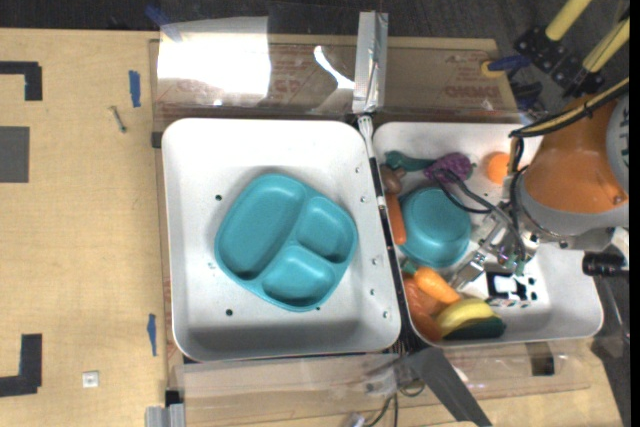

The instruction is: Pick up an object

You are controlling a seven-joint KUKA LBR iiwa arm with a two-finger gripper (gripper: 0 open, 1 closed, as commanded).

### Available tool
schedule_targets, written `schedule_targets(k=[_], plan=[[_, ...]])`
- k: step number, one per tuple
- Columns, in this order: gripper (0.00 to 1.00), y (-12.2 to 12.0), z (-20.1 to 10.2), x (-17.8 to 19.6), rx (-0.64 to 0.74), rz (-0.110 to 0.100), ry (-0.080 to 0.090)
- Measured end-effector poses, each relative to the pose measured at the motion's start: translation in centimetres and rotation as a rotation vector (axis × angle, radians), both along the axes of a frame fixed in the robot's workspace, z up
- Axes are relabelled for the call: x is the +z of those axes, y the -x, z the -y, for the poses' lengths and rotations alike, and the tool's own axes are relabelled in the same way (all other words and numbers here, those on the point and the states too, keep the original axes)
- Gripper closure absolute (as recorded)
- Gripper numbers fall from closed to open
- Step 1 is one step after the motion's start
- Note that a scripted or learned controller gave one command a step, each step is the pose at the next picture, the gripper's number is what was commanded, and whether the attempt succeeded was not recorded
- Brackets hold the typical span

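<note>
Camera view, from above: a tan bench (70,245) carries two white bins before dark flooring. Left bin (190,165) holds a teal divided plate (287,240). Right bin (570,310) holds a teal bowl (436,225), purple grapes (450,167), a carrot (432,285) and a banana (468,315). My gripper (497,257) hangs just beside the bowl; whether it is open, I cannot tell.

Most of the left bin (190,215) is being taken up by a teal tray (287,239), while the right bin (570,310) is being crowded along its left side by a bowl (436,227), carrot (432,286) and banana (470,316).
</note>
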State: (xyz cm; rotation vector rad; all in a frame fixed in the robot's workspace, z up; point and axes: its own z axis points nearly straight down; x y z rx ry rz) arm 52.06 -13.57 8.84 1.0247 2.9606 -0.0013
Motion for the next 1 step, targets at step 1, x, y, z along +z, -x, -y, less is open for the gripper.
schedule_targets(k=[1], plan=[[0.0, -12.76, -1.62, 3.33, 0.059, -0.008, 0.004]])
